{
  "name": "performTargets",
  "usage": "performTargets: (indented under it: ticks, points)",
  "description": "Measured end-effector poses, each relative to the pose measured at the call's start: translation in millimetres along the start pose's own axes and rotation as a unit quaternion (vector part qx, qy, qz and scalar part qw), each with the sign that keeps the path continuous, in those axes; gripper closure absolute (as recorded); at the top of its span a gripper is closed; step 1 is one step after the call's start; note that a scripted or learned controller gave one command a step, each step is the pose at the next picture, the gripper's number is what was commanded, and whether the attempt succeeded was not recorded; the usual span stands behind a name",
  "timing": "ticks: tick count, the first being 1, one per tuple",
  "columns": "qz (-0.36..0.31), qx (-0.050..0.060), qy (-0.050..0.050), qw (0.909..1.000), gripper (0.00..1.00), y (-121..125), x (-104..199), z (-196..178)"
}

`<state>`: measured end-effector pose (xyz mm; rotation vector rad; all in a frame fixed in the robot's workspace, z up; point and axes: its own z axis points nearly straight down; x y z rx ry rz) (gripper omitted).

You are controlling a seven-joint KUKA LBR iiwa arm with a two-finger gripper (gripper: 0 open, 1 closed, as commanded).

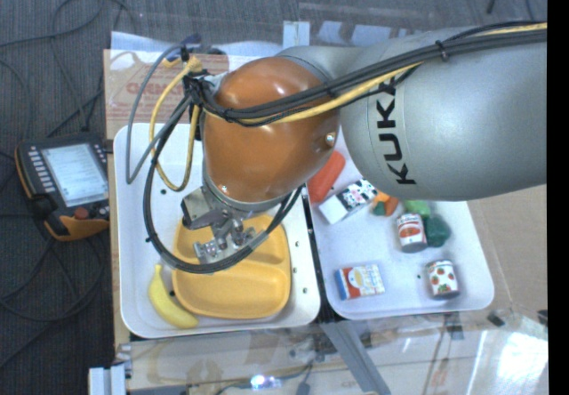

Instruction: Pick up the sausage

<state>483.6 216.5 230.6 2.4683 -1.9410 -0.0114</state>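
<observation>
Dark carpet strewn with loose cables surrounds the bench, and a handheld control screen (64, 178) lies on the floor at far left. Next comes the left bin (126, 206), holding a banana (167, 302) tucked against a yellow dish (240, 282). The gripper (218, 240) hangs low over that dish, under the arm's orange band; from this slant I cannot tell whether the pincer is wide or narrow, and nothing shows in it.

The reddish-orange piece that is probably the sausage (327, 174) lies just past the divider, at the near edge of the right bin (476, 291), half hidden by the arm. As the gripper sits over the wrong bin, it could close on the dish or banana. Crossing over, it may also knock the small carton (352, 198) just beside the sausage. Further right are two tins (410, 232) and a flat box (359, 281).
</observation>
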Motion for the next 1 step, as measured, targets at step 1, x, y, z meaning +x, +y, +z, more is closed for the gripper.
performTargets:
  ticks: [1]
  points:
    - [-0.052,0.008,0.001,0.9986,1.0,-0.1,17.8,131.0]
